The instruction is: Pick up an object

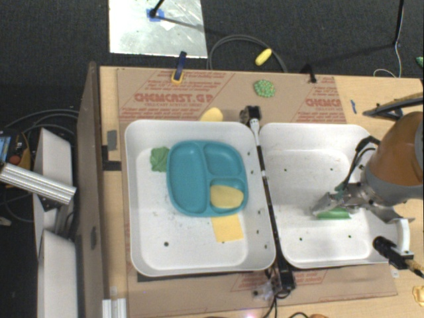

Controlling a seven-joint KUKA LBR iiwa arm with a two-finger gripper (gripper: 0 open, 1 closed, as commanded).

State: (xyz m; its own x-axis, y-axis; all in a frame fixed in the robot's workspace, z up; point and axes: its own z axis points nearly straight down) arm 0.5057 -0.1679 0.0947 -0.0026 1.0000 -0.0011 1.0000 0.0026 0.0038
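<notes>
Camera view: claw (pixel 329 207) down at green object (pixel 333 213).

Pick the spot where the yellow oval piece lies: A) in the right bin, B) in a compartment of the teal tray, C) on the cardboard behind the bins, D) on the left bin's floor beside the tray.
B: the yellow oval piece sits inside the lower right compartment of the teal tray, which rests in the left bin.
</notes>
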